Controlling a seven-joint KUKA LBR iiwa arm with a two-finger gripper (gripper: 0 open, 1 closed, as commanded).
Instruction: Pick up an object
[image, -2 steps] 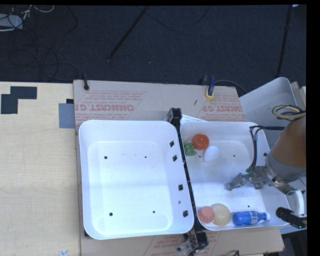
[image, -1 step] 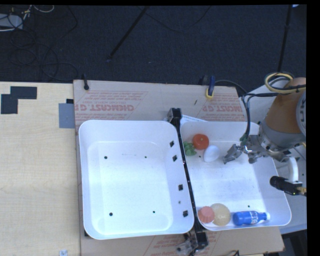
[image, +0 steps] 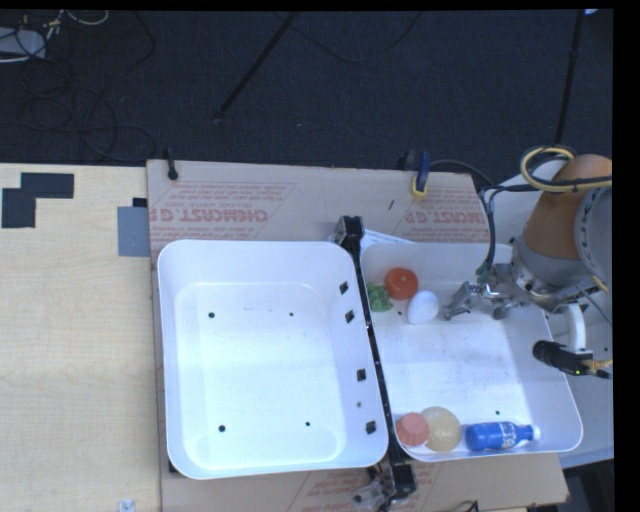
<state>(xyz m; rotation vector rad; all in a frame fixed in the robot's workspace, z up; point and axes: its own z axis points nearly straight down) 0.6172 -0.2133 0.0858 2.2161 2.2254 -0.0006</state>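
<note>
Reaching into the right shallow white bin (image: 540, 400), my hand (image: 462, 300) hovers beside a small white egg-shaped ball (image: 422, 307), near a round red-orange ball (image: 401, 282); its grip I cannot tell.

Grey arm (image: 560, 235) from the right, gripper (image: 470, 300) low, extended leftward.

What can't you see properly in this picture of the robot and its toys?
- The hand, camera view: small and blurry, so whether it is open or shut is unclear.
- The green thing: partly tucked against the bin wall beside the red ball, too small to name.
- The blue bottle: its label is too small to read.
- The arm: cut off by the picture's right edge.
</note>
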